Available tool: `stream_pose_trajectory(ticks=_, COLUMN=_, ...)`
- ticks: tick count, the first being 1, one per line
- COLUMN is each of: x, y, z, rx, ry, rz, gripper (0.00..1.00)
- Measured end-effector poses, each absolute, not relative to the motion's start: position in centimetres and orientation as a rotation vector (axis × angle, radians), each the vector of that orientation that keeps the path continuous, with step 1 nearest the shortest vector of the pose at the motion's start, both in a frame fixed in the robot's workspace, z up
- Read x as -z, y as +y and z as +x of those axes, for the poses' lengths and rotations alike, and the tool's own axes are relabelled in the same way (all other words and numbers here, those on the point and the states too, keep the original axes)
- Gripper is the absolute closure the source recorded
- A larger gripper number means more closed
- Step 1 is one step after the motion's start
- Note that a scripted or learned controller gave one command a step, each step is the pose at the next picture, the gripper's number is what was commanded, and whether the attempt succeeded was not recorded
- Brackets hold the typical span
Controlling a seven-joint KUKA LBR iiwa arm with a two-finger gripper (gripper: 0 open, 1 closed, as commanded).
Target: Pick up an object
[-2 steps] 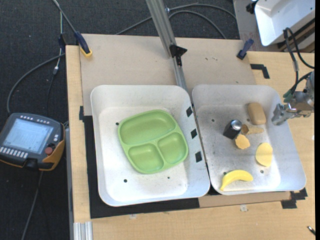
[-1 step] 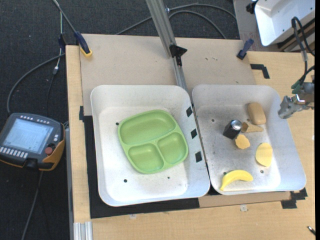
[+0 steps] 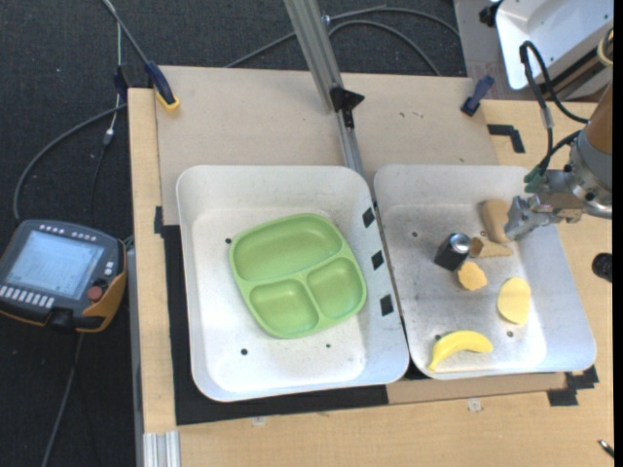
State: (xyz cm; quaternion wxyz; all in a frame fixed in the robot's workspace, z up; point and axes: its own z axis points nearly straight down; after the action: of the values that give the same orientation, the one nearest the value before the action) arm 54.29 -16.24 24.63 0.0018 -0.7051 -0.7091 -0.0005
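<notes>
Gripper [image 3: 519, 218] low over right bin [image 3: 421, 195], finger state cannot tell. Tan block [image 3: 494, 220] touching its left side, flat, pale brown. Black can [image 3: 453, 251] below-left, near. Banana [image 3: 459, 346] well below, yellow, curved.

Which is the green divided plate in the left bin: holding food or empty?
Empty. The green divided plate lies flat in the left bin, and all three compartments show bare green.

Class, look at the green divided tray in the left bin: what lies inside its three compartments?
All three compartments of the green divided tray show bare green plastic, nothing inside. The tray covers the left bin's floor beneath it, so anything under it cannot be seen.
</notes>
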Motion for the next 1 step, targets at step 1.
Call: stream_pose_trajectory(ticks=1, x=-23.79, y=-10.42, z=55.27, rx=0.002, ry=-2.227, rz=-2.211, gripper=1.0)
